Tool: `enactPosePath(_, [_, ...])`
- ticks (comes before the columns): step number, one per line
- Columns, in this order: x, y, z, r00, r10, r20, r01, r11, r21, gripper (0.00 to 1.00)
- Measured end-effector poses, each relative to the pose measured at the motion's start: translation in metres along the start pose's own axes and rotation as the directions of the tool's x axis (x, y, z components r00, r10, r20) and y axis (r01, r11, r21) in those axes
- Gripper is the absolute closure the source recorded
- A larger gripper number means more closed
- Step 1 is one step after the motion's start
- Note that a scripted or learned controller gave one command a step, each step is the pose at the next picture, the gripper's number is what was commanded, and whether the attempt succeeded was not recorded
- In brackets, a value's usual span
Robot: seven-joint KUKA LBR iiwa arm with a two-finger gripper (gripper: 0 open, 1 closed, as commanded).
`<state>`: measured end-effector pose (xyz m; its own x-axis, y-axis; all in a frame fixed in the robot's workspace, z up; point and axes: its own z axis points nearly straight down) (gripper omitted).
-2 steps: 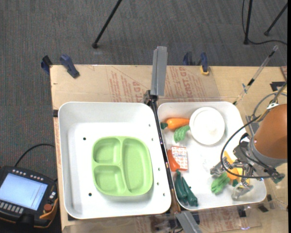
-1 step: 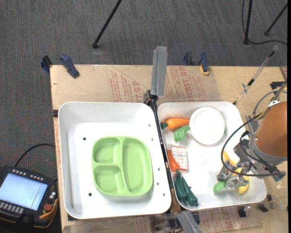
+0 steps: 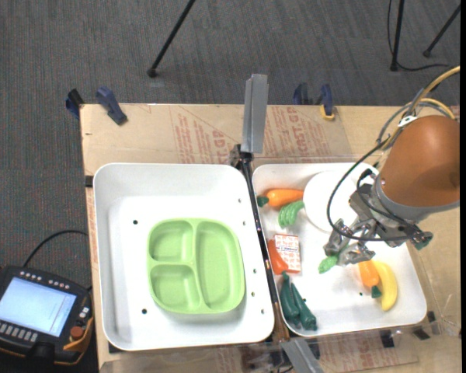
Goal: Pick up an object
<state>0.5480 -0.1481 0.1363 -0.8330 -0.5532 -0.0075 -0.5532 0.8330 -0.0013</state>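
Two bins; claw (image 3: 348, 249) low in right bin (image 3: 408, 305), beside banana (image 3: 386, 286), finger spread unclear.

Two bins side by side on the worktop (image 3: 171, 130), divided plate (image 3: 196, 266) in the left bin (image 3: 116, 208), right bin (image 3: 408, 305) holding a carrot (image 3: 283, 196) at its rear left, a packet (image 3: 288, 253) just in front, a banana (image 3: 387, 284) near its front right, pincer (image 3: 343, 247) above the bin's middle
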Motion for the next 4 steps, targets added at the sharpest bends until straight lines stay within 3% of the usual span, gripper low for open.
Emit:
enactPosePath(1, [0.032,0.050,0.048,0.993,-0.114,-0.005,0.114,0.993,-0.004,1.00])
enactPosePath(2, [0.024,0.061,0.048,0.984,-0.178,-0.006,0.178,0.984,-0.003,1.00])
enactPosePath(3, [0.025,0.062,0.049,0.984,-0.179,-0.007,0.179,0.984,-0.006,0.00])
enactPosePath(4, [-0.030,0.048,0.049,0.993,-0.114,-0.005,0.114,0.993,-0.004,0.00])
